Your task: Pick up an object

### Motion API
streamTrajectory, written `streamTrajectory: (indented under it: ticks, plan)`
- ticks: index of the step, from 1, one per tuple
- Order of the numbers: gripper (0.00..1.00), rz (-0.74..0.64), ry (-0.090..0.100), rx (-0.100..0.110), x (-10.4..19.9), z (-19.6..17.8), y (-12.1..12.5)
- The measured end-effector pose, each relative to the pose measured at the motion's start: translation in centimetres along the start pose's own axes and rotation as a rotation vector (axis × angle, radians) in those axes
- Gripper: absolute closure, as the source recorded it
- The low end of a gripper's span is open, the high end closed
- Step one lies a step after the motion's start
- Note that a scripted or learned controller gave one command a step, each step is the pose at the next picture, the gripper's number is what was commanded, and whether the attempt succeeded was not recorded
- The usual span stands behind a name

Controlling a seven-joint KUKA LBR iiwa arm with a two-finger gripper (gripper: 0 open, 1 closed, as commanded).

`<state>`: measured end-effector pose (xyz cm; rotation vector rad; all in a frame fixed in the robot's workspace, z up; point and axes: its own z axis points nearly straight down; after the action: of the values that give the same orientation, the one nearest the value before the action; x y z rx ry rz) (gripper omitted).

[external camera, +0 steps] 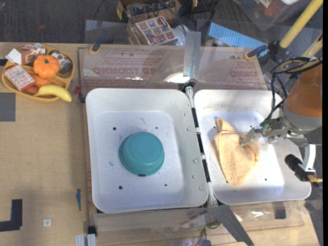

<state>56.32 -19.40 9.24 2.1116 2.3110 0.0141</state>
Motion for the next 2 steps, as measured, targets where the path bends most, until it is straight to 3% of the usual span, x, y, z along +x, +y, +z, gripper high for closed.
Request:
streamTrajectory:
  ticks: [1,2]
  plan:
    - [0.00,-0.045,-0.003,-0.003,4.9,-0.1,-0.1]
    - [0.00,-0.049,-0.003,-0.005,8.1,-0.1,-4.3]
